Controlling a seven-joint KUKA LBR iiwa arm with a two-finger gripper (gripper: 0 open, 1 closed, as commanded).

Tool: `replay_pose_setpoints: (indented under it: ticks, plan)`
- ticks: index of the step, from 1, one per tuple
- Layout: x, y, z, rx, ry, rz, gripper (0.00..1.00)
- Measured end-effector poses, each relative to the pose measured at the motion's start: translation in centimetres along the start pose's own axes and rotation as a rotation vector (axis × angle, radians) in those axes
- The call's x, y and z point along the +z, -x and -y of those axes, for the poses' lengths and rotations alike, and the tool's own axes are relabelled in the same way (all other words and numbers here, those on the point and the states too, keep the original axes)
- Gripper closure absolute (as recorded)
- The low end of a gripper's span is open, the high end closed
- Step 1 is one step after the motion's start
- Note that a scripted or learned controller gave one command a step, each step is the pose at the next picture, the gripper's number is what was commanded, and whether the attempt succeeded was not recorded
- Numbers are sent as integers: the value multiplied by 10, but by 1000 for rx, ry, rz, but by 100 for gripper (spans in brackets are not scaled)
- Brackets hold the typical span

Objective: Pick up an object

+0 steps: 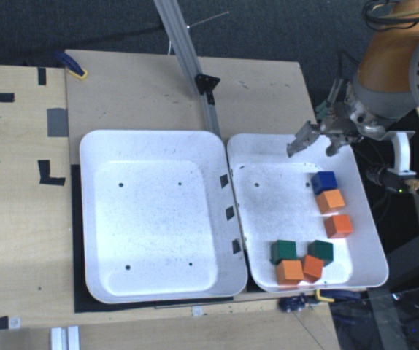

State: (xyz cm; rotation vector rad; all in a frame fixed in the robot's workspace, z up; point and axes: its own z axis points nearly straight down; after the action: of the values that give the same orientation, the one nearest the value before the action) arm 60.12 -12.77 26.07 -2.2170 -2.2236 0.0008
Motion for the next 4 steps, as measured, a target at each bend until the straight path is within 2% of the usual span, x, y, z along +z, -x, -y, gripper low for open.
replay_pose_setpoints:
  ticks: [1,2,4]
  plan:
    - [0,0,0,0,0,0,0]
    - [62,-5,6,1,-6,1,0]
    - [164,-13,10,1,-6,1,0]
